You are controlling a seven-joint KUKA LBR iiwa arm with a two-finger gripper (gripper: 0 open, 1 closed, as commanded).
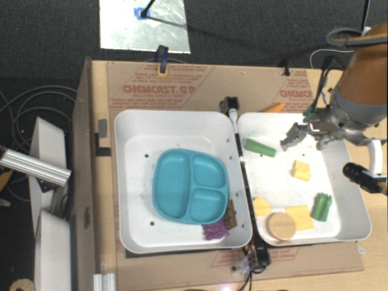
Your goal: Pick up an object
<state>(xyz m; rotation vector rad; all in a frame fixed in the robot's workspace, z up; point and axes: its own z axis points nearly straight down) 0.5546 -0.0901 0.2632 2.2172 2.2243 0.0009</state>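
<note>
White right bin [357,220] with the gripper [309,135] poised over its upper half, fingers spread and grasping nothing.
Inside that bin, a small yellow block [301,170] lies just below the gripper, a green bar [259,147] sits toward the bin's left wall, and a tan disc [281,225] rests near its lower edge.

A dark carpeted floor [254,23] surrounds the brown cardboard-topped bench [182,86], with a shiny metal sheet [144,17] lying beyond it.
</note>
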